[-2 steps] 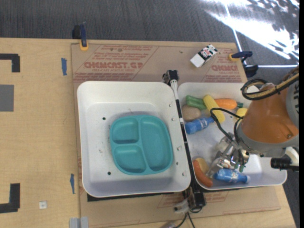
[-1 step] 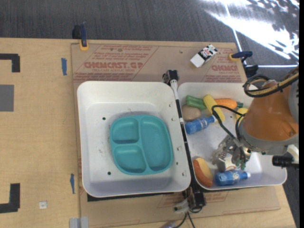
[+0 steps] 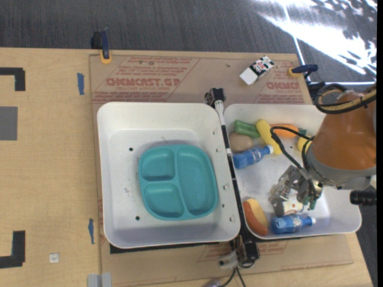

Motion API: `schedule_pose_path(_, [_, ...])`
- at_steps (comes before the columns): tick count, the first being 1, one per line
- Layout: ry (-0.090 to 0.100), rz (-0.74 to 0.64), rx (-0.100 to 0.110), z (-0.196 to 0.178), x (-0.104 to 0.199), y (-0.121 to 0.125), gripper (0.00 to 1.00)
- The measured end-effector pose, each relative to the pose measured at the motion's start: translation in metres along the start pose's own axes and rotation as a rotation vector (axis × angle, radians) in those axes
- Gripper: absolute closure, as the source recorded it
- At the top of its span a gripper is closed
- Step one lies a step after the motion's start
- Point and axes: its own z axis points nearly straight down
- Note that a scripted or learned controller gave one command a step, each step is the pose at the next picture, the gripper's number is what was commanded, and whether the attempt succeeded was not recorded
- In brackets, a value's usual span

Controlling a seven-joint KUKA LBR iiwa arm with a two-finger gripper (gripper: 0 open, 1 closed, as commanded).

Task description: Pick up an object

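My gripper (image 3: 294,196) hangs low over the front part of the right bin (image 3: 344,223), under the orange band of the arm (image 3: 347,139). Just beneath it lies a small white and red object (image 3: 292,207), partly hidden by the gripper's metal parts. A blue bottle (image 3: 293,223) lies just in front of it, and a peach-coloured fruit (image 3: 256,215) lies to its left. Further back in the same bin are another blue bottle (image 3: 254,156), a yellow banana (image 3: 267,135), a brown potato-like piece (image 3: 240,142), a green item (image 3: 244,127) and an orange item (image 3: 286,131).
The left bin (image 3: 114,160) holds a teal divided plate (image 3: 178,181). A small white and black carton (image 3: 257,70) lies on the board behind the bins. Black cables (image 3: 293,154) loop from the arm over the right bin. Clamps (image 3: 103,43) hold the board's back edge.
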Motion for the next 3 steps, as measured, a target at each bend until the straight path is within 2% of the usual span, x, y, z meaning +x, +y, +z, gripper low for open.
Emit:
schedule_pose_path(1, [-0.001, -0.143, 0.000, -0.049, 0.027, 0.042, 1.00])
schedule_pose_path(2, [0.001, -0.470, 0.001, 0.048, 0.000, -0.001, 1.00])
schedule_pose_path(3, [-0.001, -0.471, 0.000, 0.048, 0.000, 0.000, 0.00])
